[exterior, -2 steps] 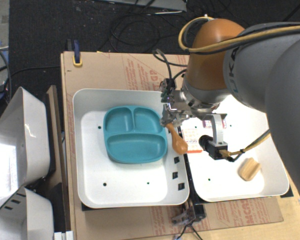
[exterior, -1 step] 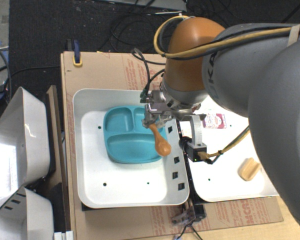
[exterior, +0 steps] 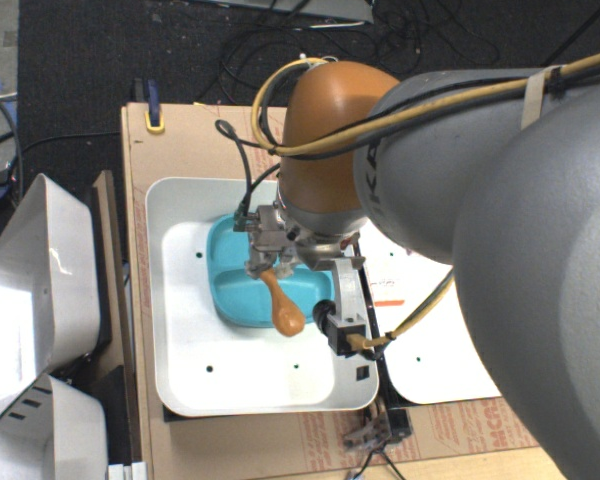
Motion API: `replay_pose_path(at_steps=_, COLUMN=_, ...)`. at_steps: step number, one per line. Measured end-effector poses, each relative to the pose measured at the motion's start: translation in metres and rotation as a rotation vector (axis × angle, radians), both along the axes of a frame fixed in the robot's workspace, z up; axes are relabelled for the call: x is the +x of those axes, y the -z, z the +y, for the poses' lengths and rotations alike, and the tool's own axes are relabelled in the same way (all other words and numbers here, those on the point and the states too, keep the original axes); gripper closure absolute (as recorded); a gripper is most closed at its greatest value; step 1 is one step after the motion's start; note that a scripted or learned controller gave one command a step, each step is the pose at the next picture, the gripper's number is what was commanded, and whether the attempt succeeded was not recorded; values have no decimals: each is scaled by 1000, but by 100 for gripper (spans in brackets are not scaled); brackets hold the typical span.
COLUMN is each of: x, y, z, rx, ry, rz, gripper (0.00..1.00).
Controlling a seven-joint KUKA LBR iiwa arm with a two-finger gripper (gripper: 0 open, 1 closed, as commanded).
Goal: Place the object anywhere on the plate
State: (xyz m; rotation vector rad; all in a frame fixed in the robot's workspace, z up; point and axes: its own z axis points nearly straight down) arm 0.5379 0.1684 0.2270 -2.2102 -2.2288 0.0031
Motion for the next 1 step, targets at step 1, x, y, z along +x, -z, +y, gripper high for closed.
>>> replay_pose_path(at_steps=1, x=1, y=0, z=-3, rx=-1, ry=6, rz=-1, gripper=0)
